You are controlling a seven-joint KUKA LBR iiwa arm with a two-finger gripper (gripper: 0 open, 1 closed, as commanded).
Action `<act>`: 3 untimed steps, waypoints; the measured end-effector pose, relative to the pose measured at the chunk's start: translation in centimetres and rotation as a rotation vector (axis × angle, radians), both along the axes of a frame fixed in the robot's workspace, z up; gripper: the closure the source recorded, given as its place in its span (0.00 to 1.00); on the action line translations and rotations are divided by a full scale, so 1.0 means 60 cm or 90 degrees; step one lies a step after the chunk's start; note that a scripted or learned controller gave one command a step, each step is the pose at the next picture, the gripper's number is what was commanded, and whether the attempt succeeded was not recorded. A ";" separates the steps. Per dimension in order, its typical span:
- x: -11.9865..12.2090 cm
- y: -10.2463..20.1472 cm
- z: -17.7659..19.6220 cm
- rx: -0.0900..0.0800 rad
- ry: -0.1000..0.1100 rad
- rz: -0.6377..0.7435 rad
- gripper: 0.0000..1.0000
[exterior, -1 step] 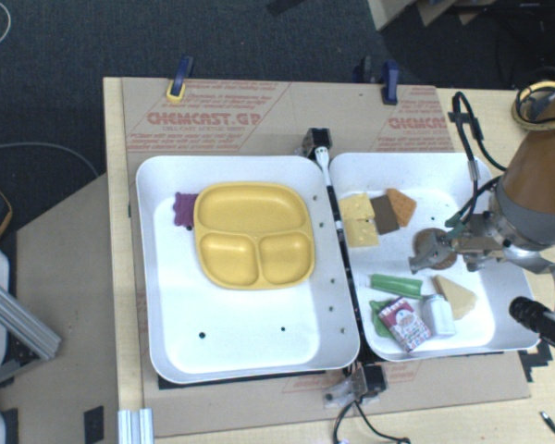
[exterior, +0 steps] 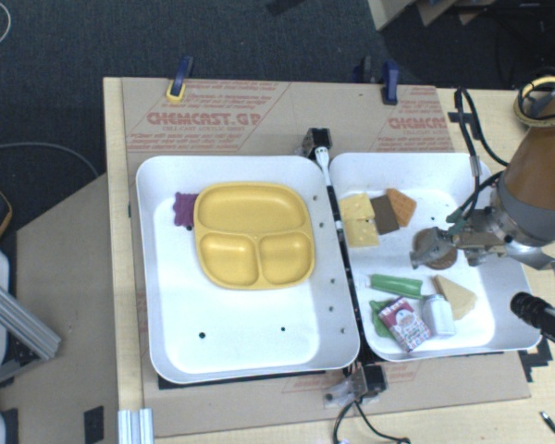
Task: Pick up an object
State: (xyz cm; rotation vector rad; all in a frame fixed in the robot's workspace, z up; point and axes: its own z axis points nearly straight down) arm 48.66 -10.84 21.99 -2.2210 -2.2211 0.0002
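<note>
While the arm (exterior: 536, 188) reaches in from the right, the gripper (exterior: 435, 250) is seen low over the middle of the right bin (exterior: 425, 169), and whether anything is held by it cannot be told from this angle. Just to its left, a pale yellow block (exterior: 358, 220) is found against the bin's left wall, with a dark brown piece (exterior: 384, 213) and an orange wedge (exterior: 402, 204) touching it in a row. Below the gripper, a green stick (exterior: 395, 285) is laid flat, and nearer the front wall a red and white packet (exterior: 404, 324) is seen beside a small white block (exterior: 439, 315). A cream wedge (exterior: 455, 296) is placed just right of those, near the gripper. Over in the left bin (exterior: 231, 350), a yellow divided tray (exterior: 255, 234) is set towards the back, and a purple item (exterior: 184, 209) is tucked against its left edge.
</note>
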 end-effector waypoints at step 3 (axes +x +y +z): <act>0.003 -0.016 -0.227 0.001 0.002 -0.001 0.00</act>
